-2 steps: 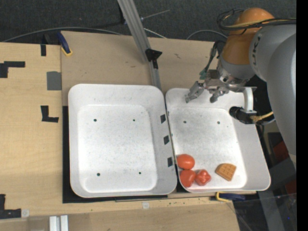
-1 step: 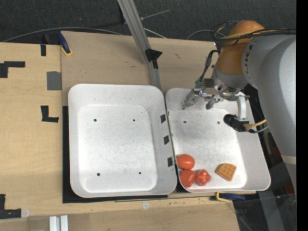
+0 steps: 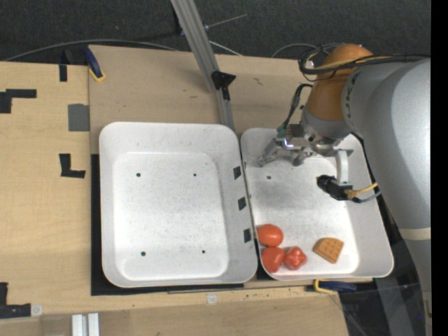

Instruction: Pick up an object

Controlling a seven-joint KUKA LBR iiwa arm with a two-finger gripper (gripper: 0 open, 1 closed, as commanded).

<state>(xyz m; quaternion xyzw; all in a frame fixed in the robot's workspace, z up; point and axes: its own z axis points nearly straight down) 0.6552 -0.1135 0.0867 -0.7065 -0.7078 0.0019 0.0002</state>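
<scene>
Wooden bench (image 3: 42, 187) spans the frame, dark floor along the top edge, black tape marks at far left. Left bin (image 3: 112, 208): white, speckled. A grey metal post (image 3: 203, 47) slants from top centre down to the seam between the bins. Right bin (image 3: 364, 257): three red objects clustered at its lower left corner, namely a round red piece (image 3: 270, 234), a second red piece (image 3: 272, 259) just below it, and a lobed red piece (image 3: 295, 257) touching that one on its right. Orange-tan waffle piece (image 3: 329, 249) lies near, right of the cluster. Pincer (image 3: 285, 150) sits over the upper part of the right bin, well apart from all four objects, which lie toward the lower frame. Pincer spread: cannot tell. Grey arm (image 3: 399, 131) enters from the right.
</scene>
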